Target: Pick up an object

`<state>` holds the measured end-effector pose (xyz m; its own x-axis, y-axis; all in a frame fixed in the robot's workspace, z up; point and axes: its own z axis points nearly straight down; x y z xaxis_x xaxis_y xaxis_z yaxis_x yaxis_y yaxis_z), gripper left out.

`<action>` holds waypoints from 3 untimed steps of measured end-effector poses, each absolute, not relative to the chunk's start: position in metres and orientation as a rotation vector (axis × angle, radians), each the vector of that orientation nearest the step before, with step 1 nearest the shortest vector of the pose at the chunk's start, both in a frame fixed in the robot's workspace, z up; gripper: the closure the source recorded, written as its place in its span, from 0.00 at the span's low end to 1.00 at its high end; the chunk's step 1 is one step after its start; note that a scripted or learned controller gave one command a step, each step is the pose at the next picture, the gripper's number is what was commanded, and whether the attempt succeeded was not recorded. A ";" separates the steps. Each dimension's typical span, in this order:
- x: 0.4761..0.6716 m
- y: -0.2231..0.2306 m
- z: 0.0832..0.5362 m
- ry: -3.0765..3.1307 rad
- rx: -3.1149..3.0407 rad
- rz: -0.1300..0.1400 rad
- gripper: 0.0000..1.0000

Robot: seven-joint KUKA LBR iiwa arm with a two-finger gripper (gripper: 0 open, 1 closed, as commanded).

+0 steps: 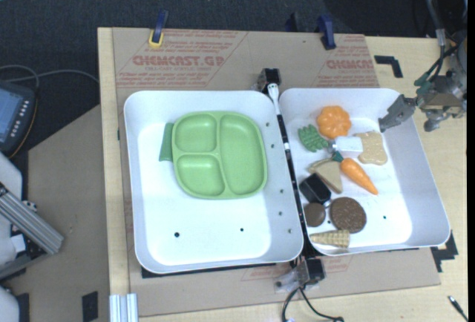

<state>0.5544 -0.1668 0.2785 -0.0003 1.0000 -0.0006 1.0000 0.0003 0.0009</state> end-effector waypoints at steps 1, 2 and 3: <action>0.552 -0.175 0.219 2.224 2.227 -0.005 0.00; 0.558 -0.180 0.161 2.225 2.227 -0.005 0.00; 0.548 -0.174 0.106 2.227 2.227 -0.005 0.00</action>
